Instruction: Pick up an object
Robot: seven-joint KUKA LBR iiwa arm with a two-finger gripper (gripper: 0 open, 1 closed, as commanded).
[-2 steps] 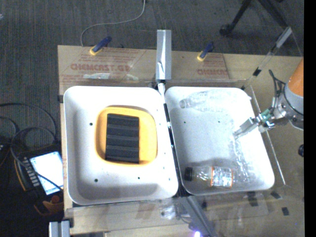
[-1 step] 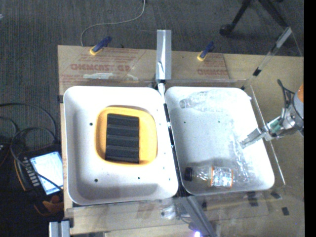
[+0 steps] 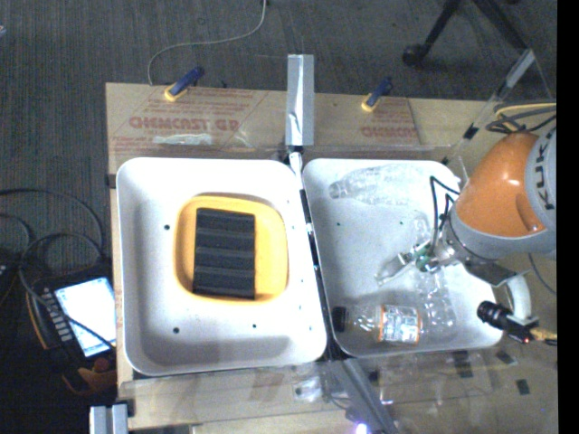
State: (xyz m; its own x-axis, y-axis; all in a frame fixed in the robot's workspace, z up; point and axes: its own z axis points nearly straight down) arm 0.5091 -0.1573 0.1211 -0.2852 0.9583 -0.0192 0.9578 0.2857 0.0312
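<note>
Two shallow white bins sit side by side: the left bin (image 3: 145,269) holds one yellow sponge with a black scouring pad (image 3: 231,250), while the right bin (image 3: 362,251) holds two clear plastic bottles, one far (image 3: 375,186) and one near with an orange label (image 3: 398,322).

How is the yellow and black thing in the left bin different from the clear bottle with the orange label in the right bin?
The yellow and black block is opaque and boxy, with a ridged black top; the clear bottle is see-through and rounded, with an orange label. The block sits mid-bin in the left bin; the bottle lies on its side near the front edge of the right bin. The block looks larger. Both rest untouched.
</note>
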